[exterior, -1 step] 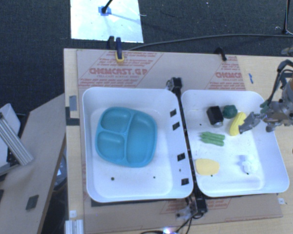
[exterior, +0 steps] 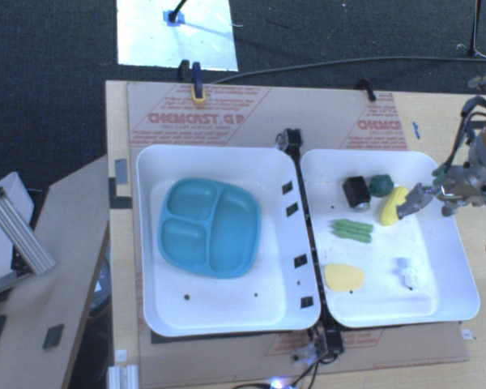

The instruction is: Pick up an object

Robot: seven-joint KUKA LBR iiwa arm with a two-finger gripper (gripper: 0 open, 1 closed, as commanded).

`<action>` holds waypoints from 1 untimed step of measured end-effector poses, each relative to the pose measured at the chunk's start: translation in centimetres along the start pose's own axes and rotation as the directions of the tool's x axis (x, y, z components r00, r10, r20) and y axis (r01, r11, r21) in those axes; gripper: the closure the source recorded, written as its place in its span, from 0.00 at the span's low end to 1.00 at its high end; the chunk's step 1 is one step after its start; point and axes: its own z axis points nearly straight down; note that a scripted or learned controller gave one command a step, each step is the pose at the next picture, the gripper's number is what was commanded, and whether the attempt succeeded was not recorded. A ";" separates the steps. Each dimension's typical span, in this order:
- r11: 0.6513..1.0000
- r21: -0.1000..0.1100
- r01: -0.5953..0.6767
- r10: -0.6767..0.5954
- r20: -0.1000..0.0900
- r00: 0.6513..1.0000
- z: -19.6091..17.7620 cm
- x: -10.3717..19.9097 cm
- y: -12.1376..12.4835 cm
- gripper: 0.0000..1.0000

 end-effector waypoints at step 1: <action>1.000 0.003 -0.002 0.002 -0.001 1.000 5.7 0.3 0.9 0.00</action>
